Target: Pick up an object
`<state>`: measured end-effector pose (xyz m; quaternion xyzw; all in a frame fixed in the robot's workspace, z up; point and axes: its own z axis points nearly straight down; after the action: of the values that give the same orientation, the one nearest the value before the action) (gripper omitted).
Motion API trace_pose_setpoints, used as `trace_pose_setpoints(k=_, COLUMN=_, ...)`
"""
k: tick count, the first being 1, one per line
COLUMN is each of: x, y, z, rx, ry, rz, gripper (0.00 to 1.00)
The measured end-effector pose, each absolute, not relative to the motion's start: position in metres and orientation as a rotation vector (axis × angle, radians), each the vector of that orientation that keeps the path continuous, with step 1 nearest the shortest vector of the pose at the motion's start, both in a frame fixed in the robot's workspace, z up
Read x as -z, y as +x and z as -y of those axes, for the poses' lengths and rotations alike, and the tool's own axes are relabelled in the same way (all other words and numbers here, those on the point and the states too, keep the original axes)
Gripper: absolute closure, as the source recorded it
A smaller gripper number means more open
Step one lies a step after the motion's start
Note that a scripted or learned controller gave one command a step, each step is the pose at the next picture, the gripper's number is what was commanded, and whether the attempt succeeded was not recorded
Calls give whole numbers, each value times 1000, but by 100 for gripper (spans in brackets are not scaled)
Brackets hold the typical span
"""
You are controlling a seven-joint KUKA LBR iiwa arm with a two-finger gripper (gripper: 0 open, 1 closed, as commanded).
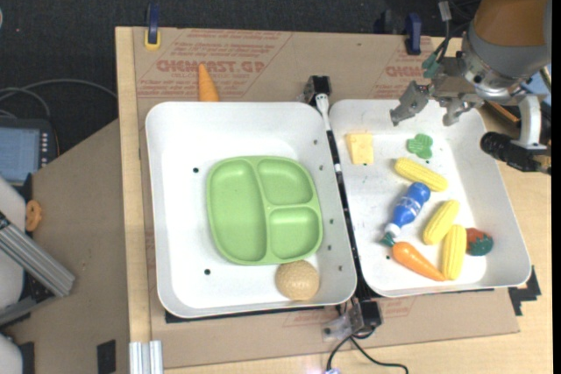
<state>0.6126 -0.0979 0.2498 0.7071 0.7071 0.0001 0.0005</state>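
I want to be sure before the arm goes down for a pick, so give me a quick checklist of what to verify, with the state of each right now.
1. Gripper fingers spread for a pick: ok.
2. Nothing held between the fingers: ok.
3. Gripper over the right bin: ok, above its far edge.
4. Target directly beneath: cannot tell; green piece and cheese wedge lie nearest.
5. Target free of neighbours: ok for both of those, not ok for the corn cobs touching lower down.

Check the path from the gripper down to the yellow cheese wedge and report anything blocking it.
Nothing visible blocks it. The gripper hangs open above the right bin's far edge, and the cheese wedge lies alone on bare bin floor to its left, apart from the green piece.
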Motion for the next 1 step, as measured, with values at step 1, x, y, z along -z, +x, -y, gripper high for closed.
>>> trace_pose_setpoints(k=1, x=-140, y=576, z=140, rx=14, ry=2234, rz=-2223, gripper=0)
